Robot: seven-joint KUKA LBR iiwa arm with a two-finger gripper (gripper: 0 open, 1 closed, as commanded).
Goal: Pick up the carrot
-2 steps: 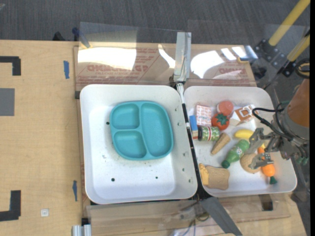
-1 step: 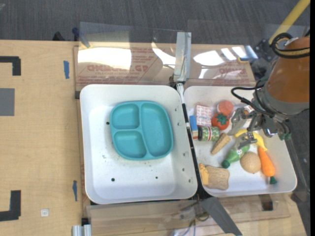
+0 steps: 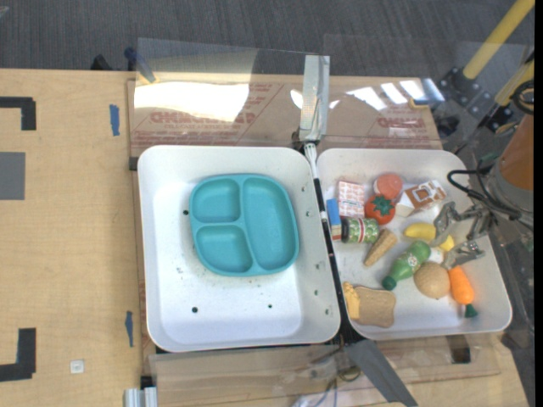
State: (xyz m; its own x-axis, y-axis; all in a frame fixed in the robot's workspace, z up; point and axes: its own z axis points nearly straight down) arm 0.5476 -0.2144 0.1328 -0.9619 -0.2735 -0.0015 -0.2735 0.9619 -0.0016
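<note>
We see the arm [image 3: 519,164] cut off by the right edge, leaving a blurred orange patch. The gripper [image 3: 458,231] is too small for us to judge. The labels on the packets [image 3: 349,200] are unreadable.

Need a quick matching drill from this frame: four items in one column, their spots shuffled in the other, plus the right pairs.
Items
1. carrot
2. teal divided plate
3. slice of bread
4. tomato

Places
A. near front edge of the right bin, close to the divider between the bins
B. middle of the left bin
C. front right part of the right bin, beside the round tan piece
D. upper middle of the right bin, just below the salmon-coloured disc

Pairs: 1-C, 2-B, 3-A, 4-D
</note>
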